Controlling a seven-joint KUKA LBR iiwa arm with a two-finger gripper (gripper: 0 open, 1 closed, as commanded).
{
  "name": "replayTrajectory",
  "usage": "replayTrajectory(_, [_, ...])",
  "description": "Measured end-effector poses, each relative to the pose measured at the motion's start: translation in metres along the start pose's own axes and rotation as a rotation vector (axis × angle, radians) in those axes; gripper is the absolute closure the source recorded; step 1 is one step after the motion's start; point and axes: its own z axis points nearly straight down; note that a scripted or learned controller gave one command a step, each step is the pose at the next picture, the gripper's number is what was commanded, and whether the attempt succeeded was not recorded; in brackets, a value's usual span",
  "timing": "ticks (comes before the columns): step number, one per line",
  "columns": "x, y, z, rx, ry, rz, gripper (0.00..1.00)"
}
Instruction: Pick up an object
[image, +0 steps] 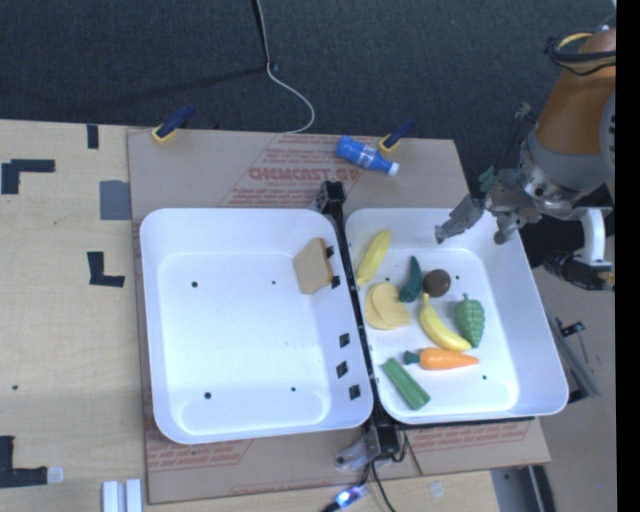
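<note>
Two white bins (160, 300); eight toy foods (446, 359) (right bin); one bread slice (314, 266).

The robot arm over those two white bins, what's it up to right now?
The grey and orange arm reaches in from the right, its gripper spread open above the far rim of the right bin, holding nothing. That bin holds toy food: a banana, a carrot, a green cucumber, a brown ball and more. The left bin holds a tan block near the divider. No object has been picked up yet.
</note>
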Motion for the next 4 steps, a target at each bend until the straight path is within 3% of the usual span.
replayTrajectory(1, [0.001, 0.0, -0.01, 0.0, 0.0, -0.002, 1.0])
replayTrajectory(2, [0.003, -0.082, 0.055, 0.011, 0.003, 0.004, 1.0])
replayTrajectory(4, [0.003, -0.134, 0.051, 0.003, 0.0, 0.003, 1.0])
